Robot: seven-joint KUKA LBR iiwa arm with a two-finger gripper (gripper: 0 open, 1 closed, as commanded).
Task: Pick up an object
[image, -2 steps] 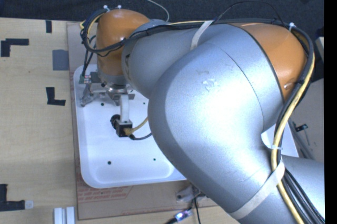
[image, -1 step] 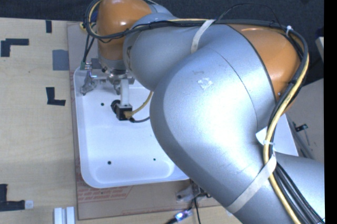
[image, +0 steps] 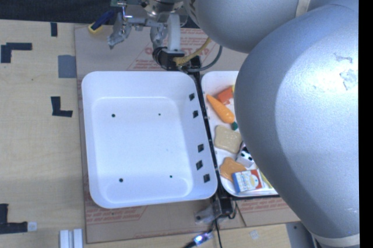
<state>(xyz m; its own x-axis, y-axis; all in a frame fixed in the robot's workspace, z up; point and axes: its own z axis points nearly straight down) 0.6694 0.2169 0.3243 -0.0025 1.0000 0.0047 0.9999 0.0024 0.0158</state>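
Hovering at upper centre beyond the bins: metal two-finger pincer (image: 143,37), finger state impossible to tell. Needing travel down-right toward the orange carrot-shaped toy (image: 220,108) lying in the right white bin (image: 217,75).

You get even, fairly bright overhead light. The left bin (image: 140,136) glares near-white at its centre, with soft shadow along its 6 o'clock inner wall. The arm (image: 303,95) at 3 o'clock is close, soft-focused, with broad highlights. The background at 12 o'clock is dark and grainy.
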